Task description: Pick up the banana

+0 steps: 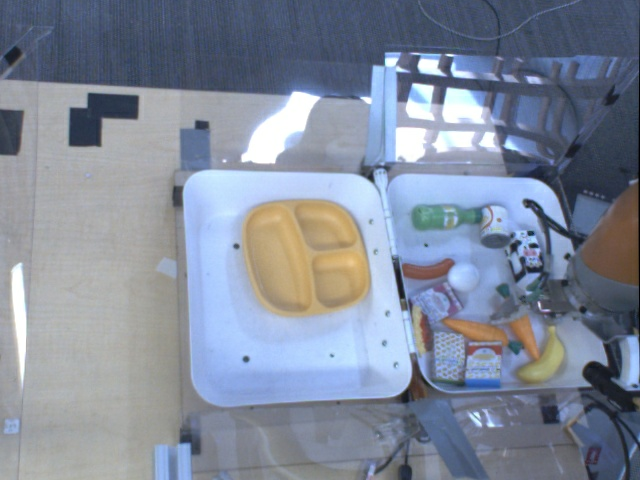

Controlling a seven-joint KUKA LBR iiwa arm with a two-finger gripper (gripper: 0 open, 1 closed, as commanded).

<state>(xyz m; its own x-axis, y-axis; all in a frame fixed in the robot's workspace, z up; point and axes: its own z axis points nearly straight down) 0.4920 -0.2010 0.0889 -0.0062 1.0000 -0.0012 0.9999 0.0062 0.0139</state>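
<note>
Bright overhead light, strong glare on the bench [290, 128] behind the bins, soft shadows, slightly grainy focus

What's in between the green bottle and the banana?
In the camera view, between the green bottle and the banana lie a white egg and two carrots, all in the right bin.

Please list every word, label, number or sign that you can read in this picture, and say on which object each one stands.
No text can be read.
Green bottle: the label is blurred.
Small carton: the print is too small to read.
Packet: the print is blurred.
Black patches on the bench: plain shapes, no letters.
</note>
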